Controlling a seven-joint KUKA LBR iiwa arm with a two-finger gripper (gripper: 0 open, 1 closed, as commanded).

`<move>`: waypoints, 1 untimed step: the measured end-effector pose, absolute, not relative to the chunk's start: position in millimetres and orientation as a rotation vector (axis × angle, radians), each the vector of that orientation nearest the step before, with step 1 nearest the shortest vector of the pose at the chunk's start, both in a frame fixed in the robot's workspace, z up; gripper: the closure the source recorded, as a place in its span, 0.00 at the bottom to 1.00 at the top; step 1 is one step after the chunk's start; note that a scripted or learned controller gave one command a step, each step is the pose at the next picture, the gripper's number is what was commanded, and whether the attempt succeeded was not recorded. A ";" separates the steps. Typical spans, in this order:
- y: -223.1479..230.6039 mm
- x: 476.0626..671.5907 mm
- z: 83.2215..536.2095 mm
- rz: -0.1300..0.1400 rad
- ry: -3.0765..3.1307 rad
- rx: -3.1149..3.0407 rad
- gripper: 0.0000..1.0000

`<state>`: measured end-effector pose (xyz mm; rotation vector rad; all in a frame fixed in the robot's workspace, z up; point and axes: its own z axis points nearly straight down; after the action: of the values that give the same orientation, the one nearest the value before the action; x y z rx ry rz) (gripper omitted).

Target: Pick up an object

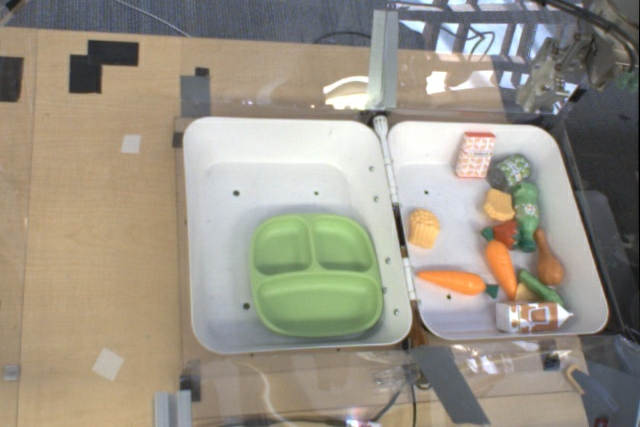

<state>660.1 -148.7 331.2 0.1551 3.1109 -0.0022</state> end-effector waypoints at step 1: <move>-147.5 662.2 345.5 -0.004 3.098 0.149 1.00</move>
<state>662.2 -147.5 345.5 0.1493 3.0983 -0.0035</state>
